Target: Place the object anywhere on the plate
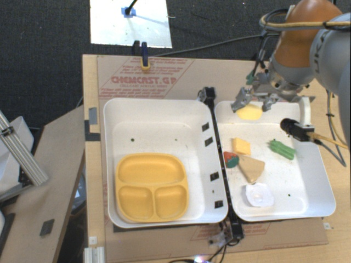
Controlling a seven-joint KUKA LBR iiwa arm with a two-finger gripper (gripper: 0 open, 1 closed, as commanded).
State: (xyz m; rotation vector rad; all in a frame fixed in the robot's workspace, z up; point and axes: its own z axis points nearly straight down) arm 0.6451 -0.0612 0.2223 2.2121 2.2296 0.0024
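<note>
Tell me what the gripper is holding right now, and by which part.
It cannot be told. The gripper hangs right over a pale yellow piece at the back of the right bin, but this view doesn't show a grip on it.

The worktop (pixel 181 73) is a tan board with red lettering printed across its far part. It stands over a dark, textured floor covering (pixel 44 43) that surrounds it on the far and left sides. A white square sheet (pixel 130 15) lies on the floor beyond the worktop, with a small blue marker (pixel 129 12) near its centre and a thin dark rod running up from that marker. A blue and yellow clamp (pixel 143 55) grips the worktop's far edge. A lower brown surface (pixel 52 163) adjoins the left side. A ribbed metal rail (pixel 22 152) lies at a slant across it. Lighting is even and diffuse.
</note>
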